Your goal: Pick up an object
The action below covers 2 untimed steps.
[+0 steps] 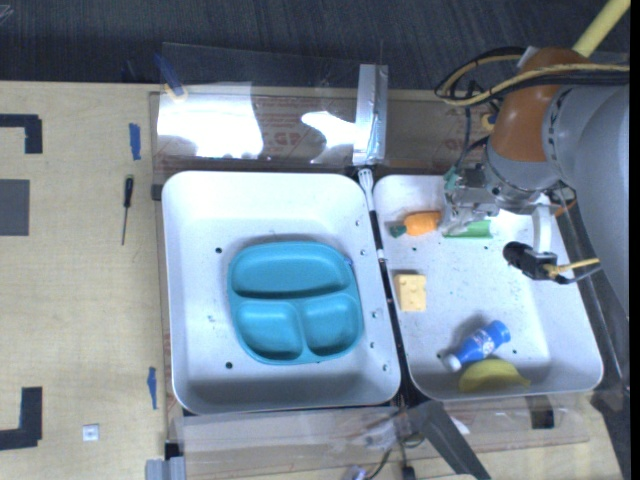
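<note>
Candidate objects are all found in the right bin. An orange carrot-shaped piece with a green end lies on its side in the far-left part of that bin, close to the divider between the two bins. A flat green piece lies just beside it, on the side towards the arm.

The gripper is seen low over the far part of the right bin, directly above the green piece and next to the carrot-shaped piece. Its body hides the tips; whether the jaws are released or clenched cannot be told. Nothing is seen to be grasped.

Other contents of the right bin are noted:
- a pale yellow square block, near the left wall and well apart from the gripper;
- a blue bottle with a white cap, lying on its side near the front wall;
- a yellow rounded item, touching the bottle at the front wall.

The left bin is occupied by a blue divided plate, set near its centre.

The arm enters from the right, its orange band above the wrist.

On the bench, left of the bins, a thin dark tool is recorded.
</note>
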Available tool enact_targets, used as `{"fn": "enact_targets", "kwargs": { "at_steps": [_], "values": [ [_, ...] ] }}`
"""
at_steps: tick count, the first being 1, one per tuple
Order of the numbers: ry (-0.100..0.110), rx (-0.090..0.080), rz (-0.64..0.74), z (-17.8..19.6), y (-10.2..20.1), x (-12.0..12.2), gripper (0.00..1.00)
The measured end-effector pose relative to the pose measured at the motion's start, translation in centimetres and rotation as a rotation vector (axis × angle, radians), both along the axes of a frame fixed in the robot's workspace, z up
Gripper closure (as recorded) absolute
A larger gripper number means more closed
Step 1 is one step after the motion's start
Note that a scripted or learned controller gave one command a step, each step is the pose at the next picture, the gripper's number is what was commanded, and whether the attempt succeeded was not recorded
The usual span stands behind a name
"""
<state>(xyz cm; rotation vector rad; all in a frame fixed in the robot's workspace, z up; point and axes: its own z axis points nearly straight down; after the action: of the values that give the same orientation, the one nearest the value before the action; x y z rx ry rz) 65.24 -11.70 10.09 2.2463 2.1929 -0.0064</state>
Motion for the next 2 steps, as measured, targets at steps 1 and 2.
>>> {"fn": "enact_targets", "kwargs": {
  "at_steps": [1, 2],
  "values": [
    [-0.008, 0.001, 0.228, 7.67, 0.11, 1.61, 1.00],
    [-0.005, 0.002, 0.229, 7.50, 0.12, 1.54, 0.00]
  ]
}}
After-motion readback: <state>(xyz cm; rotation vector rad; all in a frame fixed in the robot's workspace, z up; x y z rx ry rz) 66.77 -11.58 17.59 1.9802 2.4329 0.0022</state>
